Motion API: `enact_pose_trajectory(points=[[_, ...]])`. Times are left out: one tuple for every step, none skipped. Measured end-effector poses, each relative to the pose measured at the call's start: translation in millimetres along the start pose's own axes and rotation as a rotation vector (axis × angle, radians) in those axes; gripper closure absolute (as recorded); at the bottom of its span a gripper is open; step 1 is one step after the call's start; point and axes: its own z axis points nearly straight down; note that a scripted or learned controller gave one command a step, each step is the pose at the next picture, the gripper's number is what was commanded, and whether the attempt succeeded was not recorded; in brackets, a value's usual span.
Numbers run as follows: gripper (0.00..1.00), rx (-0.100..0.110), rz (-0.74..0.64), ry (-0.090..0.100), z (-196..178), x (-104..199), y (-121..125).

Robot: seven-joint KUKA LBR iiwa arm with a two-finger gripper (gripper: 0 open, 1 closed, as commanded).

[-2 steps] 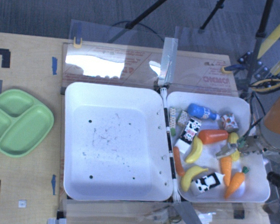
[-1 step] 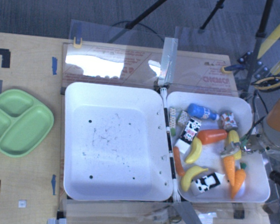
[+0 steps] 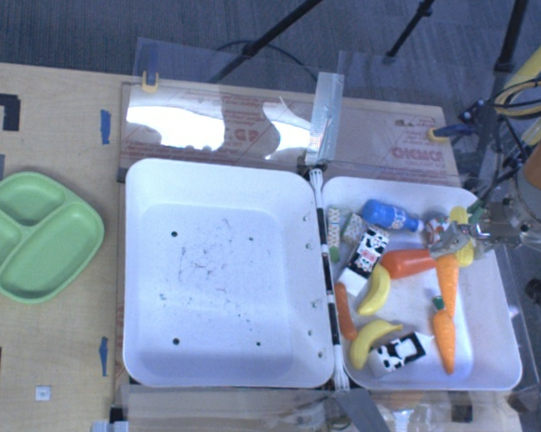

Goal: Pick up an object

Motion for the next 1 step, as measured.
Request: enact_pose_trajectory(points=[[1.0, 0.001, 0.179, -0.001, 47.6, 11.1, 36.7]])
